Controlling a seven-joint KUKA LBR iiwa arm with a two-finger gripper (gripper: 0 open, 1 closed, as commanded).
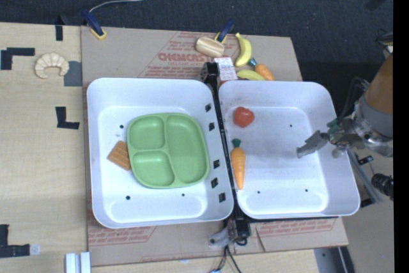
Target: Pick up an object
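Observation:
The right bin (319, 201) holds a red tomato (243, 116) near its back left corner. An orange carrot (238, 166) with a green top lies along that bin's left wall. My gripper (308, 146) reaches in over the bin's right side, low above the bare floor. It sits well to the right of both the tomato and the carrot and touches neither. Nothing shows in its grasp. The left bin (102, 105) carries a green divided plate (168, 150) with a tan cracker-like slice (119, 155) tucked against its left edge.
Behind the bins on the cardboard lie a bread roll (209, 45), yellow bananas (243, 51), a small orange item (263, 72) and a small box (225, 67). A croissant (52, 64) rests far left on the bench. A black hinge strip (220, 144) divides the bins.

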